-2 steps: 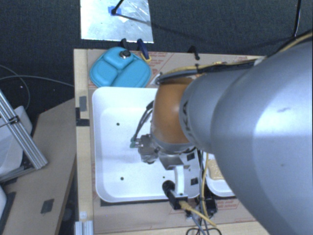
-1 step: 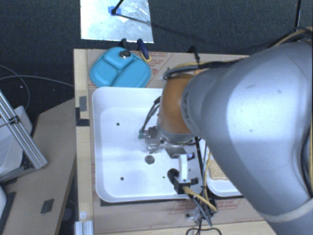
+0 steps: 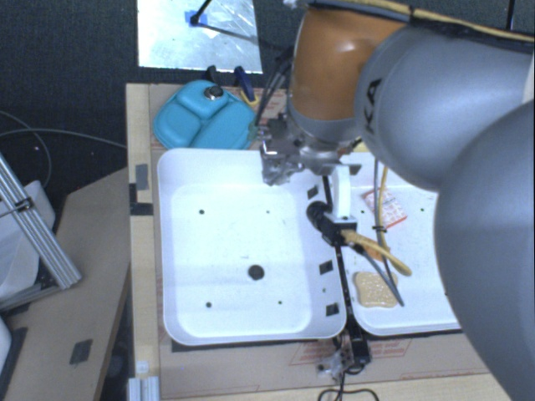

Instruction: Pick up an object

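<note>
My gripper hangs below the orange-banded wrist, over the far right corner of the left bin. A small dark round disc lies on that bin's floor, well in front of the gripper. In the right bin lie a tan flat piece, a yellow-handled tool with dark tips and a red-and-white card. Nothing shows in the gripper's grasp.
A teal blue lidded container sits behind the left bin, outside it. A shiny foil sheet lies farther back. The large grey arm covers the right bin's far side. A metal frame stands at the left.
</note>
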`<state>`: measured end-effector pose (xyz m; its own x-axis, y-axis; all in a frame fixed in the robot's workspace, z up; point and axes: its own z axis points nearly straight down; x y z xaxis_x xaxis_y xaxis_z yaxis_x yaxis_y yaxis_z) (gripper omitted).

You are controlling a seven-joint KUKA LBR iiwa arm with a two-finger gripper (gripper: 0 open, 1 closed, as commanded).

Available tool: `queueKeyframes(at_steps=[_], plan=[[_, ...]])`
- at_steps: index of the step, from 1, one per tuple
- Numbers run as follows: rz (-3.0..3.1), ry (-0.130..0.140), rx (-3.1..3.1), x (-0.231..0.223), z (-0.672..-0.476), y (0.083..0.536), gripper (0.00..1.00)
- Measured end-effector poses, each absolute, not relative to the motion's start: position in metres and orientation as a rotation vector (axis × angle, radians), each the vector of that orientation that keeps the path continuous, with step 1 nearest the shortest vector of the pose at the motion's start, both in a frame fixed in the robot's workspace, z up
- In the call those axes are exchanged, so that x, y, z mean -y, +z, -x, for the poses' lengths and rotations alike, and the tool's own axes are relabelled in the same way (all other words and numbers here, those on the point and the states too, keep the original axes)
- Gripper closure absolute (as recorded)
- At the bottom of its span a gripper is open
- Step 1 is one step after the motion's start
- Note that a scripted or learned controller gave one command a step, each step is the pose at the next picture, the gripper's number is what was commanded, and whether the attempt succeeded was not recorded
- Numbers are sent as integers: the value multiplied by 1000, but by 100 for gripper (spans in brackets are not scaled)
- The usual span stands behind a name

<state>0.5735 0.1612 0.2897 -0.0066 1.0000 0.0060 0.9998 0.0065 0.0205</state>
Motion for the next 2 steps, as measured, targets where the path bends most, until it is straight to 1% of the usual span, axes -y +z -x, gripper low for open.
queueKeyframes(at_steps=[1, 2], plan=[[-2225, -2, -2220, -115, -496, 293, 100], [-2213, 5, -2227, -117, -500, 303, 100]])
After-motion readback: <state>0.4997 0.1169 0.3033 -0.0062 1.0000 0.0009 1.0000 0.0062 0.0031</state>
